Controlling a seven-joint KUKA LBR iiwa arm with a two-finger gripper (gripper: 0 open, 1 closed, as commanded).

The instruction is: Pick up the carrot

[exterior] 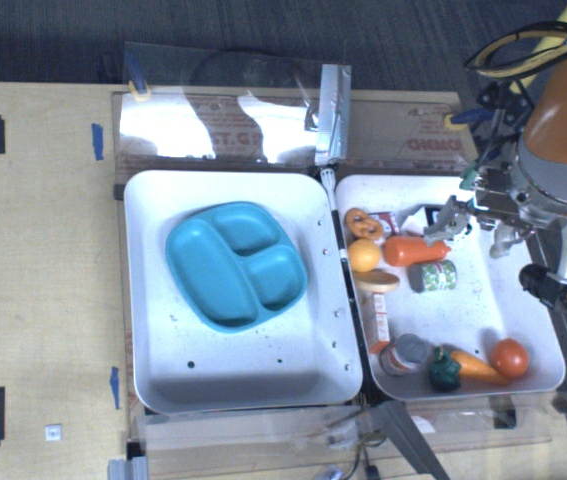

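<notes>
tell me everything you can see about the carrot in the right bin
The carrot looks like a plastic toy: a smooth orange tapered body with a dark green leafy top at its left end. It lies flat on the floor of the right bin, near the front edge, running left to right. Its orange end meets the red tomato, and its green top sits beside a small round jar. The hand is well away from it.

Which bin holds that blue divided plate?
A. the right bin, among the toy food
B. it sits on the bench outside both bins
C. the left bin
C: the blue divided plate lies alone in the left bin, while the carrot and the other toy food sit in the right bin.
</notes>
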